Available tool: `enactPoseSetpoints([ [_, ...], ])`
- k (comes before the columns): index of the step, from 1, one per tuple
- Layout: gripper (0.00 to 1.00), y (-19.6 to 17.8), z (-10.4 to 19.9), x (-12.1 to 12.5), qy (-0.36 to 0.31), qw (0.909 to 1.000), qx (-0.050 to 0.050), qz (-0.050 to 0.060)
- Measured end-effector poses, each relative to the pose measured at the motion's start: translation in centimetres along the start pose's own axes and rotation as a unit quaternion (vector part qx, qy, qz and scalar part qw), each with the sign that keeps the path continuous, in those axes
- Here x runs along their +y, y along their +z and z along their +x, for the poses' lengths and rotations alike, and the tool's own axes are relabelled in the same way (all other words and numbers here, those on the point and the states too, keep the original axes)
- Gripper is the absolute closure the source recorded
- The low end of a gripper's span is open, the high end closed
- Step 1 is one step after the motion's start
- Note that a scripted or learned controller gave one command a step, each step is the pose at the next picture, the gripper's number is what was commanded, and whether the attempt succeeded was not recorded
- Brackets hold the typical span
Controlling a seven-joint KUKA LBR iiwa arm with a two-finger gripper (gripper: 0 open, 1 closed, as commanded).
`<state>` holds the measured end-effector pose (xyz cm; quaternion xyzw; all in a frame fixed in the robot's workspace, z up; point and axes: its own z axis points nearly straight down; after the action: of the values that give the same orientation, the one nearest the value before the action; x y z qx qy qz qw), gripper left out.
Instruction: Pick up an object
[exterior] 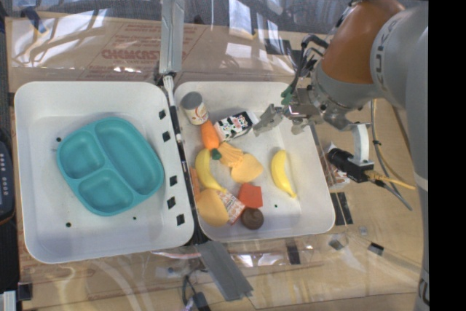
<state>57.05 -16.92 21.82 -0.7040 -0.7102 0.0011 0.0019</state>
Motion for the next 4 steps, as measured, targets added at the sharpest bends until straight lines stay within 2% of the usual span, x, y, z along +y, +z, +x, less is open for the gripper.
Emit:
enactPoseSetpoints([
  [1,0.0,9.4,-4.2,-4.2,0.024,0.9997,0.0,0.003],
  [2,0.0,12.7,-3.8,-6.4,0.119,0.9929,0.0,-0.001],
  [3,0.0,11.5,-3.4,-8.3,0.137,0.9906,0.001,0.0],
  [4,1.0,10.6,-3.2,-8.2,0.134,0.991,0.003,0.001],
])
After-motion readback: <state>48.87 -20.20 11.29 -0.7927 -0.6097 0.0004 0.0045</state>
